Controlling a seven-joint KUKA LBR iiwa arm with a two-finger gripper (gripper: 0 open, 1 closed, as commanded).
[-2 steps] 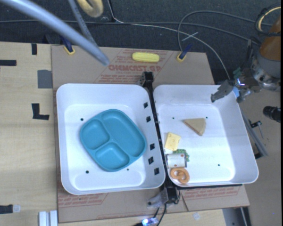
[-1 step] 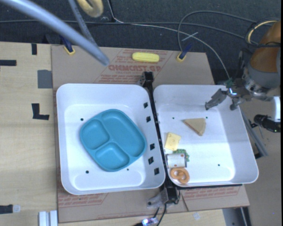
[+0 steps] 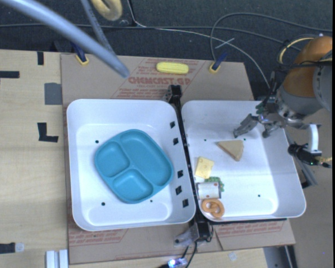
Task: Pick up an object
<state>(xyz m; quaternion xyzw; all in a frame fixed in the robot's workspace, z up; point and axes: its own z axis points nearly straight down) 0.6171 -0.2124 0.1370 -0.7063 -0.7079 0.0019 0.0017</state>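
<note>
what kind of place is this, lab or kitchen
Most likely a robotics lab bench for pick-up trials, not a kitchen: two white bins, left and right, sit on cardboard, toy food such as a pretzel lies in the right one, and a robot's claw reaches in.

The right bin (image 3: pixel 279 166) holds four small things. A tan wedge shaped like a slice of bread or cheese (image 3: pixel 231 149) lies flat near the bin's middle, its point toward the left. Below and left of it lies a small yellow square piece (image 3: pixel 204 167), slightly tilted. Just beneath that sits a small white block with green at its edge (image 3: pixel 209 188), and touching its lower side a brown pretzel (image 3: pixel 213 208) rests against the bin's near wall.
</note>
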